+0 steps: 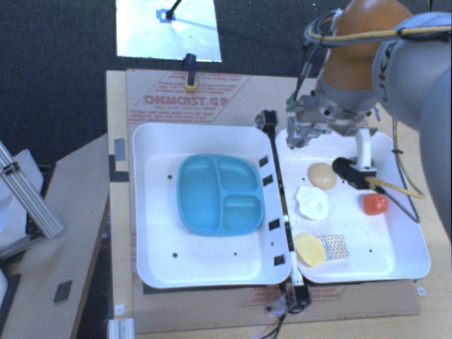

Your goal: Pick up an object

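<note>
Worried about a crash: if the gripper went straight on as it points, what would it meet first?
Likely bare floor of the right bin, just below the gripper, near its far left corner; depth is unclear.

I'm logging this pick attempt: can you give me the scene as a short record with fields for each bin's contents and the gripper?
left bin: one blue divided plate
right bin: tan rounded item, white egg-like item, red item, yellow disc, speckled square piece
side by side: yellow disc and speckled square piece
gripper: over the right bin's far corner nearest the left bin, nothing seen held
item closest to gripper: tan rounded item
</note>
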`<action>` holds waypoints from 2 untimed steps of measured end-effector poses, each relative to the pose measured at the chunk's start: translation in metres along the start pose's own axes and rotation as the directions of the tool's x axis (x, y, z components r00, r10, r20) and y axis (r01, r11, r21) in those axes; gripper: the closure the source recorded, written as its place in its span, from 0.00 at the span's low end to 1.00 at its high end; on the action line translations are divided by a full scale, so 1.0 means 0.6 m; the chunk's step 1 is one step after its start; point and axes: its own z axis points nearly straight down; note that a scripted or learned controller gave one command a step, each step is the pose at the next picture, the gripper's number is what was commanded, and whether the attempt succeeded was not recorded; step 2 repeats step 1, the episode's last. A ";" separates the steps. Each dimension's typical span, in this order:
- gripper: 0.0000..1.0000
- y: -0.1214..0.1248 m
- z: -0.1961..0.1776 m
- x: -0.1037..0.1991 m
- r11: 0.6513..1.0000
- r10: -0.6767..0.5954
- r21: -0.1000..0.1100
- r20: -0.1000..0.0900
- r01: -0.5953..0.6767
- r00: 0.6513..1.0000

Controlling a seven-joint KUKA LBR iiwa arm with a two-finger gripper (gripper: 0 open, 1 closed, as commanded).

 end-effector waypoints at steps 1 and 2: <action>1.00 -0.011 0.026 0.091 1.000 0.000 0.003 0.000 0.000 1.000; 1.00 -0.011 0.026 0.091 1.000 0.000 0.003 0.000 0.000 1.000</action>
